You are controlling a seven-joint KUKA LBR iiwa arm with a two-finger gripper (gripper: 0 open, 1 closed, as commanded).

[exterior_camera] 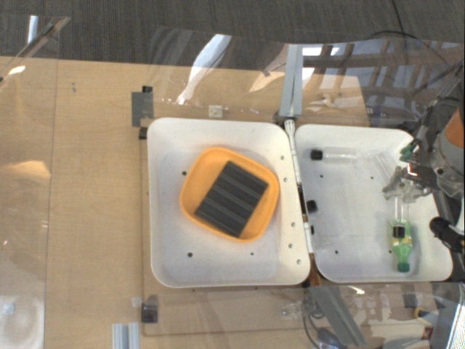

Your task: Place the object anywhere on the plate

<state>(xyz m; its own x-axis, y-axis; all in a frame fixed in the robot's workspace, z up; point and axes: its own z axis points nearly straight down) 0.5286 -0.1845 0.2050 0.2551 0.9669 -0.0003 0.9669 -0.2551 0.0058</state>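
Grey arm (445, 158) with an orange band (456, 131) above the wrist, ending in a pale metal gripper (401, 187).

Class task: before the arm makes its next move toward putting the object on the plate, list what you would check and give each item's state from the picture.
1. Orange square plate sits in left white bin: ok.
2. Dark ribbed rectangular block already covers the plate's middle: not ok.
3. Green-and-clear tube-shaped object lies in right white bin: ok.
4. Gripper sits above the object's upper end: ok.
5. Object held: cannot tell.
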